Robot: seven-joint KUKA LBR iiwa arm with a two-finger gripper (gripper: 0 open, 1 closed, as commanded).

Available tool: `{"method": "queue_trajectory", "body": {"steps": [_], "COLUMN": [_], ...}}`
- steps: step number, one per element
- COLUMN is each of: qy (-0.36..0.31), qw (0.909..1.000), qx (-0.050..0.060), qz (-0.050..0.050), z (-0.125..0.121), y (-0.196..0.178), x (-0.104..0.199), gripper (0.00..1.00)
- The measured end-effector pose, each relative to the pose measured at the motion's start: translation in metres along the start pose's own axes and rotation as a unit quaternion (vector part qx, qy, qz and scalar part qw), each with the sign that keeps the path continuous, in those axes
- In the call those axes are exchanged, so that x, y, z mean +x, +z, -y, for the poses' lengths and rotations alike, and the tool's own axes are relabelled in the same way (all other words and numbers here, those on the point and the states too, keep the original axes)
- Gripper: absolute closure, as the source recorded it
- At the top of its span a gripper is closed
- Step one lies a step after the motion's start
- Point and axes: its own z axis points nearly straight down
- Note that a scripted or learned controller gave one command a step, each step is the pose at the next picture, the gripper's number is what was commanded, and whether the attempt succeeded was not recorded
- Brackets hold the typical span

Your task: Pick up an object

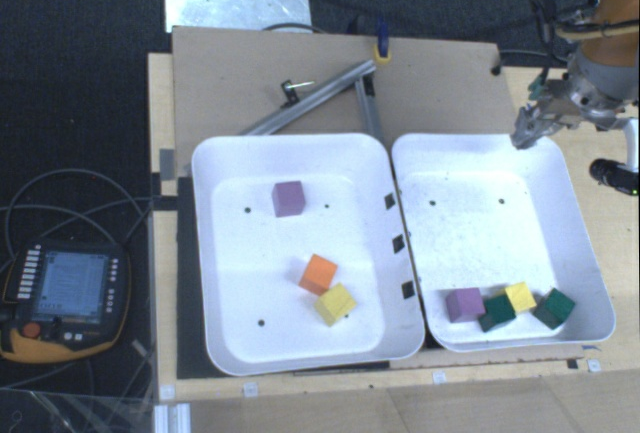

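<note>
green block (554, 307) lies in the right bin (575, 211), well apart from end effector (526, 134).

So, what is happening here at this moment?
A grey robot arm reaches in from the right. Its gripper hangs over the far right corner of the right bin, touching no block. That bin holds a purple block, a yellow block and two dark green blocks. The left bin holds purple, orange and yellow blocks. Nothing is picked up yet.

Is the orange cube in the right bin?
No, the orange cube lies in the left bin, touching a yellow cube.
</note>
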Motion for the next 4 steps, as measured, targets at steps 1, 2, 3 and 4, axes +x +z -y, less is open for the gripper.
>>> {"method": "queue_trajectory", "body": {"steps": [1,2,3,4], "qy": [-0.002,-0.003,-0.003,-0.003], "qw": [1.0,1.0,1.0,1.0], "qx": [0.003,0.003,0.004,0.004], "qz": [-0.002,-0.002,-0.003,-0.002], "z": [0.022,0.043,0.058,0.072], "y": [-0.015,-0.025,-0.031,-0.022], "x": [0.049,0.106,0.167,0.222], "gripper": [1.0,1.0,1.0,1.0]}}
